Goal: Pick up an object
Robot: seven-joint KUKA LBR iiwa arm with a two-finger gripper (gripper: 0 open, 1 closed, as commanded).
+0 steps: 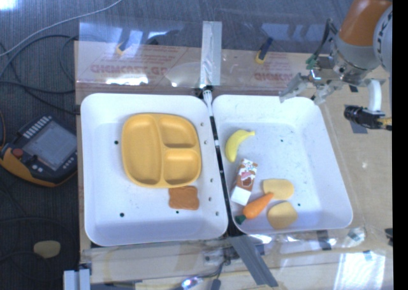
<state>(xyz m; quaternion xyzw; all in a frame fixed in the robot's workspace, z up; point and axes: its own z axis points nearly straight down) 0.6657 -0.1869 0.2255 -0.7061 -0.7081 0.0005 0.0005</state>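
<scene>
Bench front edge: clear plastic sheeting and a grey bracket lay along the near rim, below both bins.
Right bin (pixel 331 155): shallow and white, it held five toy foods. A tan potato-like piece (pixel 282 215) lay nearest, touching an orange carrot (pixel 257 206) with a green tip. A second tan piece (pixel 278 188) sat just behind them. A small printed carton (pixel 245 180) lay beside the carrot. A yellow banana (pixel 236 143), curved, lay farther back near the left wall.
Left bin (pixel 95 174): it held a brown toast slice (pixel 184 198) touching the near edge of a yellow divided plate (pixel 160 149).
Floor, left: an orange-edged teach pendant (pixel 39 150) rested on dark carpet, with cables running behind it.
Gripper (pixel 306 89): it hung over the far right corner of the right bin, fingers spread apart and holding nothing.
Arm (pixel 363 24): its orange band showed at the far right.
</scene>
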